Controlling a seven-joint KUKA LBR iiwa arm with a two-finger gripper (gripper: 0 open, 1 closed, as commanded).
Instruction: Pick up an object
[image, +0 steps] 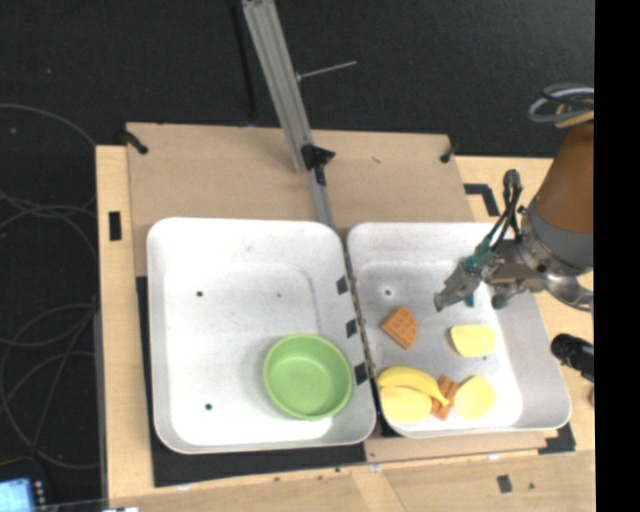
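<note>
Tool (462, 291) over right bin (420, 250), fingers look parted, gripping nothing; waffle piece (400, 327) lower left of it, green bowl (308, 375) in left bin (200, 260).

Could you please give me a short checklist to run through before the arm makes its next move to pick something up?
1. Gripper over the right white bin: ok, it sits above the bin's upper right part.
2. Nothing between the fingers: cannot tell at this angle.
3. Target close by: ok, the pale yellow rounded block lies just below the gripper, apart from its neighbours.
4. Orange waffle-patterned square: ok, lying free near the bin's middle.
5. Cluster at the bin's lower edge: not ok for a clean pick, the yellow banana, small orange piece and yellow round piece touch.
6. Green bowl: ok, alone in the left white bin.
</note>
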